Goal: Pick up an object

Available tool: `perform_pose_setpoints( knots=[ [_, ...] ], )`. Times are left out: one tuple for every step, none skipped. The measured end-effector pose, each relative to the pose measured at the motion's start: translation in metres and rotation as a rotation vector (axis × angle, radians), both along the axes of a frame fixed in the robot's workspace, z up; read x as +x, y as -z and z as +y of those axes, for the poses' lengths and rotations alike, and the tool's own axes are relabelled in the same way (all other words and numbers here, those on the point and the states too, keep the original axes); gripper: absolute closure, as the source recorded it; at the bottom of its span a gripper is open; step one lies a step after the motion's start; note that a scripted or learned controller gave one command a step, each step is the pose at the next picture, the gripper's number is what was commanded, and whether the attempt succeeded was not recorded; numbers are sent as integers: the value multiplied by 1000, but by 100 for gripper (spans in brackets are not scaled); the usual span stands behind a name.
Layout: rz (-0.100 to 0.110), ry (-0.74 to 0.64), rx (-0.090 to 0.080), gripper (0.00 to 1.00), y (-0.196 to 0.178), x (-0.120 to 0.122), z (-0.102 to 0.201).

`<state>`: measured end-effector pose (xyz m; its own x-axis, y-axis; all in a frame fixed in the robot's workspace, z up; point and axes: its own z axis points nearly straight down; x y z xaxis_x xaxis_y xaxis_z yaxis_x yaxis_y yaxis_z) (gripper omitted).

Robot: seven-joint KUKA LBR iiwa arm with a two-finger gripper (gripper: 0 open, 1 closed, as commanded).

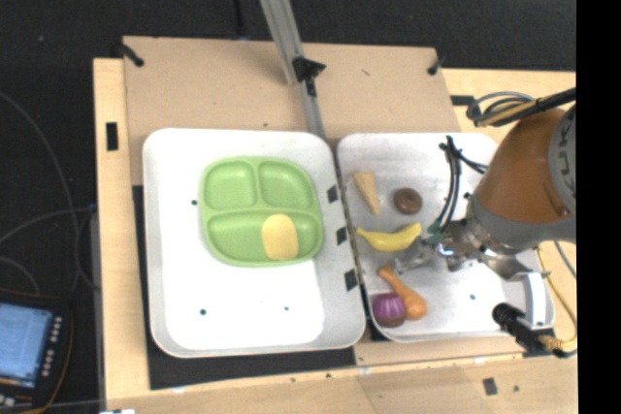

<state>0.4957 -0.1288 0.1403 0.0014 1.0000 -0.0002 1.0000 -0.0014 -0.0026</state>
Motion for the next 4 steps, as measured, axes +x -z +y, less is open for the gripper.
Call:
perform_pose_setpoints(
  knots=[
    [-8, 4, -1, 100, -14, 2, -2],
    [-11, -4, -3, 100, -73, 11, -9],
    [-11, -5, -3, 100, -126, 14, -10],
    [-4, -8, 0, 100, -116, 29, 42]
  ],
)
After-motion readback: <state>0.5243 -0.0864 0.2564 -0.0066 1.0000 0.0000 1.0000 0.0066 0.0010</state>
